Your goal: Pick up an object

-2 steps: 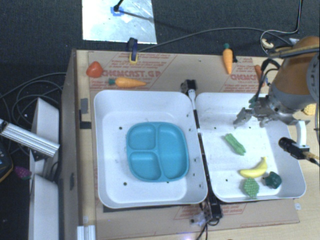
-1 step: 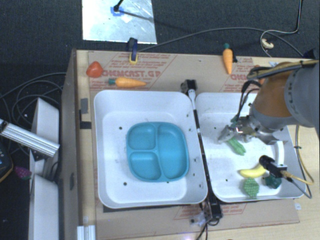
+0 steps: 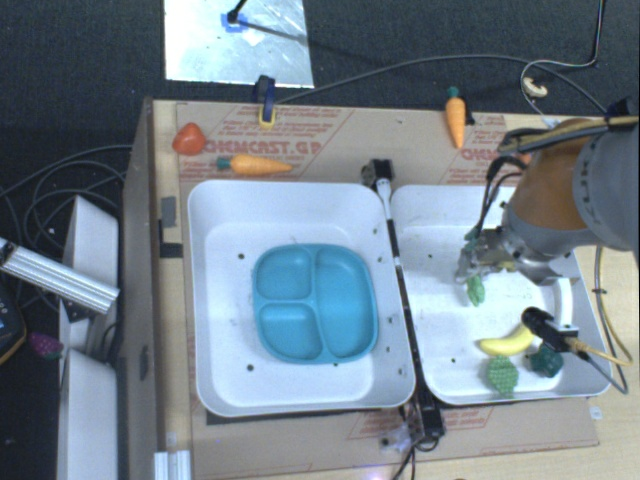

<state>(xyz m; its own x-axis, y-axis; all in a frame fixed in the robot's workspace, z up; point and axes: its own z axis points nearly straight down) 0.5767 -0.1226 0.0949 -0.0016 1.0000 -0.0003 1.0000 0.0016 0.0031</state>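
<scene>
Arm (image 3: 560,193) bends down into the right bin (image 3: 430,218) — gripper (image 3: 478,268) clenched on a small green object (image 3: 476,291).

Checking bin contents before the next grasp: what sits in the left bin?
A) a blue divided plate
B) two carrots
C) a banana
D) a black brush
A: the blue divided plate lies in the left bin; the banana is in the right bin.

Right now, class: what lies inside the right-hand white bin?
In the right bin: a yellow banana, green toy, dark teal object, small green piece at the gripper. The arm covers the far corner.
</scene>
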